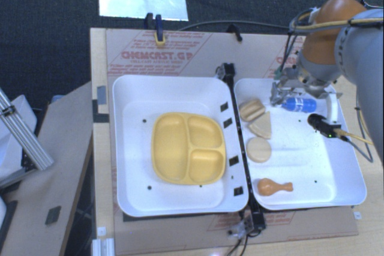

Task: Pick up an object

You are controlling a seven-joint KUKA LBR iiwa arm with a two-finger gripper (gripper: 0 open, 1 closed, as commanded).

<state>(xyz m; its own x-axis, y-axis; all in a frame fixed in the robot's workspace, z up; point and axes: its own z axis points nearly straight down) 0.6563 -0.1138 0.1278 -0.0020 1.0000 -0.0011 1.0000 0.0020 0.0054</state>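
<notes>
Your arm is reaching in from three o'clock, its gripper (282, 95) hanging low over the far end of the right bin (345, 180). Whether that gripper is released or clenched, you cannot tell from this slant. A blue bottle (299, 105) is lying just beside it at about four o'clock, long axis running nine to three, seemingly the closest candidate. A tan bread-like piece (252, 110) is sitting near at eight o'clock, with a wedge (261, 126), a round disc (259, 150) and an orange drumstick-shaped toy (274, 187) trailing toward six. A yellow divided plate (187, 147) is resting in the left bin (132, 105).
</notes>
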